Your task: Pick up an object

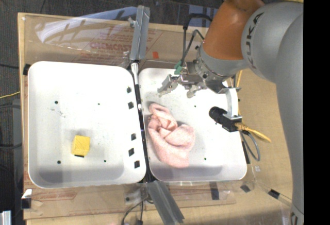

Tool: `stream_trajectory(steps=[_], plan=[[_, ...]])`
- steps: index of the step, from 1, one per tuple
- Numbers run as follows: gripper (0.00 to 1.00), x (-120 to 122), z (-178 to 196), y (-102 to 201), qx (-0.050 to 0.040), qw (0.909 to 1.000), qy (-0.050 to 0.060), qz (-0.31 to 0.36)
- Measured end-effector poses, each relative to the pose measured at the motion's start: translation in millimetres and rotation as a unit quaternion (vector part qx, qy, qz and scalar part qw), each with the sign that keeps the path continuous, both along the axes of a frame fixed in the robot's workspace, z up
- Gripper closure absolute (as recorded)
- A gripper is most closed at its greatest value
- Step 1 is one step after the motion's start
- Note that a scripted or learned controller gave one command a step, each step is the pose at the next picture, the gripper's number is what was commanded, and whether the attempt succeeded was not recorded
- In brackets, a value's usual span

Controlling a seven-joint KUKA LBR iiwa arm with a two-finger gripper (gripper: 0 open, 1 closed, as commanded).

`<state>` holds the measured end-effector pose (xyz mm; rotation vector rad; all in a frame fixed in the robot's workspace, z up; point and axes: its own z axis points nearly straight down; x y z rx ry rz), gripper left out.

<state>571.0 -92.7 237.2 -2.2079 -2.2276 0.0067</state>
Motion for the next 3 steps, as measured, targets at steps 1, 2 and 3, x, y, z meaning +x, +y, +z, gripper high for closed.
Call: stream_trajectory(steps=[1,2,3], plan=[[0.00,-9,-144,-23,-0.0001,1.0000,-0.001,-0.008],[1.00,-9,-134,-23,-0.0005,1.0000,0.000,-0.006],[1.00,15,-46,7,-0.0009,0.9790,-0.001,-0.204]])
